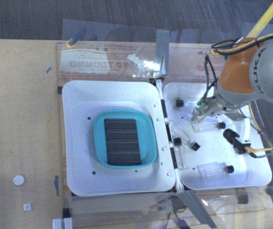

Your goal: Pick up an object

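Though the arm [251, 70] reaches in from three o'clock over the right bin [258, 175], we cannot tell how its jaws stand above clear vials [213, 168].

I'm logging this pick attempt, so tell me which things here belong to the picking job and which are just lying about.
Job: gripper; clear vials with black caps in the right bin; black cap.

Lying about: teal tray in the left bin; white disc on the bench.

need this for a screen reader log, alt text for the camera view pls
The grey arm's gripper is low in the right white bin among small clear vials with black caps. The left white bin holds a teal tray containing a dark ribbed block.
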You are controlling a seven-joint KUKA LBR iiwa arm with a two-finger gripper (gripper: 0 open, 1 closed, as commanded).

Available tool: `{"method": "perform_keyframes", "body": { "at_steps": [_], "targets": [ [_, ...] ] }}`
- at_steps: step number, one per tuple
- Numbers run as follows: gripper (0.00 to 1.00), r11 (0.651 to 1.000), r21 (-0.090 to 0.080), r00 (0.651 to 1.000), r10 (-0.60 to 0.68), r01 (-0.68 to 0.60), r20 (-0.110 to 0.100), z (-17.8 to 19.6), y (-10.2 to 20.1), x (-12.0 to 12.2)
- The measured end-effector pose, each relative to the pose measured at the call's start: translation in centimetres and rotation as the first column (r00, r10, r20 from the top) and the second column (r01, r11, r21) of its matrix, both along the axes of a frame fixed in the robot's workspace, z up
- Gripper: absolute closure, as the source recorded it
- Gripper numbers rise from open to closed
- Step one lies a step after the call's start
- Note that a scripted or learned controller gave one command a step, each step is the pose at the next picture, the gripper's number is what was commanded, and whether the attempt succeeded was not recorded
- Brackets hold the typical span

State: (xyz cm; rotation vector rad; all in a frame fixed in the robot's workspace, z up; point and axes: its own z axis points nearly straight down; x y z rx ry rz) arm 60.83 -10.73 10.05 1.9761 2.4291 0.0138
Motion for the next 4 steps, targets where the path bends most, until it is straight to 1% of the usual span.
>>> {"method": "perform_keyframes", "body": {
  "at_steps": [1, 2, 3, 4],
  "targets": [
    [0.00, 1.000, 0.000, 1.000, 0.000, 0.000, 0.000, 0.0, 0.0, 0.0],
    [0.00, 0.999, 0.002, 0.997, 0.051, -0.051, -0.059, -1.1, -0.1, 4.7],
    [1.00, 0.998, -0.002, 0.997, 0.055, -0.055, -0.047, 0.1, 0.0, 5.0],
    [1.00, 0.999, -0.002, 0.999, 0.049, -0.049, -0.009, 8.6, 2.4, 5.9]
  ]
}}
